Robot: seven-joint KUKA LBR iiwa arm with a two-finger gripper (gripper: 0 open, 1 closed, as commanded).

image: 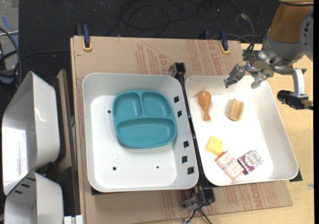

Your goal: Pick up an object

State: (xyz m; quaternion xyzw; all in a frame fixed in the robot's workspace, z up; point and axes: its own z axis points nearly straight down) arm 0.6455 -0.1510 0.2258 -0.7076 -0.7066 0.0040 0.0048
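Both white bins, the left bin point(99, 168) and the right bin point(279, 133), look like smooth, slightly glossy plastic. The teal divided plate point(144, 119) is matt plastic. The tabletop point(149, 53) is bare brown cardboard, printed red. The end effector point(246, 77) looks like dull grey metal.

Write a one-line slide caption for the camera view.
Open gripper above right bin holding drumstick, bread roll and snacks; teal tray in left bin.

Arm point(291, 13): grey, orange-banded, entering from upper right. Gripper point(245, 79): two fingers point(232, 78) spread apart, pointing down-left, nothing between them.
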